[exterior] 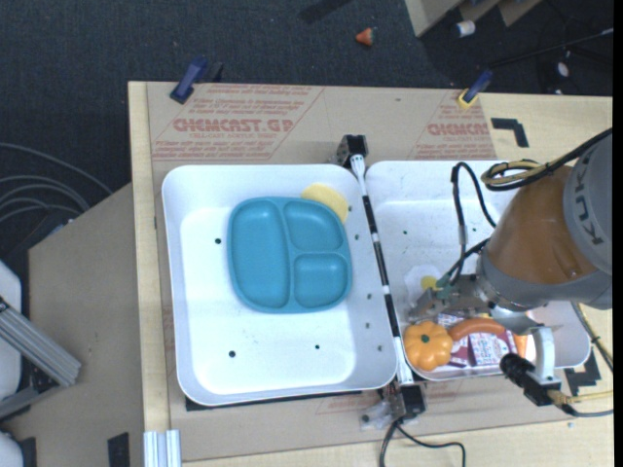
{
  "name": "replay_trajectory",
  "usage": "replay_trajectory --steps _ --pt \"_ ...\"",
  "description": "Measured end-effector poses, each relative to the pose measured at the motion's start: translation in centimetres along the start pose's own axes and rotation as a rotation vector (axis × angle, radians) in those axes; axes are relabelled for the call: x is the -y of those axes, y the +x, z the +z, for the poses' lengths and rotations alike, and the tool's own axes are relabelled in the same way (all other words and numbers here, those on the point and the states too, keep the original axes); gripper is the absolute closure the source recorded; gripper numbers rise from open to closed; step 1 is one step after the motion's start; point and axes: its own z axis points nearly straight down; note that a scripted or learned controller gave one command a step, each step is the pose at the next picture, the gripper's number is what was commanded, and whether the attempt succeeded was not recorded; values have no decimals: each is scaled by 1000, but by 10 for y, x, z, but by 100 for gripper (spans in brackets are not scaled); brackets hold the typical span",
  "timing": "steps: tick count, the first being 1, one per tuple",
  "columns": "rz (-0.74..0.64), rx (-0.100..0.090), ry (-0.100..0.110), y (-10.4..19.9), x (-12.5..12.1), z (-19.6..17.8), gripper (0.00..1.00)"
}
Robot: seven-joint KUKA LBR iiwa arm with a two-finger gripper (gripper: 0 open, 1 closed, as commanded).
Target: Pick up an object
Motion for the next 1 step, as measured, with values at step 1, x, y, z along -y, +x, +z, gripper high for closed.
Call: replay_trajectory --steps 1 --pt "-1 1 -4 -4 -90 -1 0"
